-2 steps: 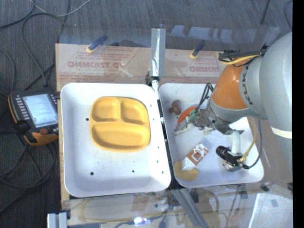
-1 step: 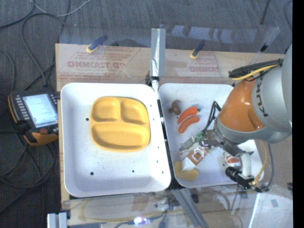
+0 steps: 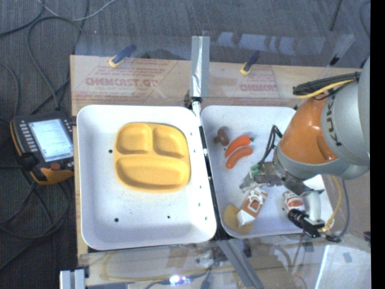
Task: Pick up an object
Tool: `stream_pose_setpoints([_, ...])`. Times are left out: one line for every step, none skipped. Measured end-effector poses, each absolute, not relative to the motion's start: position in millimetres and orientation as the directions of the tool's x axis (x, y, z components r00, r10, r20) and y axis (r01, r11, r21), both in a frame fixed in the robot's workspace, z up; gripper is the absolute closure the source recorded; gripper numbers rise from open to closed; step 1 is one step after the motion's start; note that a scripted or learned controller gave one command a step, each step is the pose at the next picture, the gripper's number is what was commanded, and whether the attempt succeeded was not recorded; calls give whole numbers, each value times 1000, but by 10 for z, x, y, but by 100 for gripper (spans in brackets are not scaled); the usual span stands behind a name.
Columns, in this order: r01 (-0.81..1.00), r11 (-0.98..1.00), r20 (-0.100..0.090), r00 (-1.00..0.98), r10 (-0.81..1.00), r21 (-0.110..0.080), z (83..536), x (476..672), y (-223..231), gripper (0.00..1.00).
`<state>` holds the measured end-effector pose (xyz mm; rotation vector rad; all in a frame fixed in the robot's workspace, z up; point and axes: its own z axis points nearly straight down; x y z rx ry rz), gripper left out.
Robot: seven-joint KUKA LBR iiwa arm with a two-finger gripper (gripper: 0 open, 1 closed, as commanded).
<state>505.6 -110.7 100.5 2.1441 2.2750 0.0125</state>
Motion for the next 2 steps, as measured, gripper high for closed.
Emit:
stream_pose_setpoints([937, 348, 0, -348, 937, -1, 2419, 4843, -388, 100])
stream_pose_setpoints([938, 348, 0, -348, 938, -1, 2420, 4843, -390, 0])
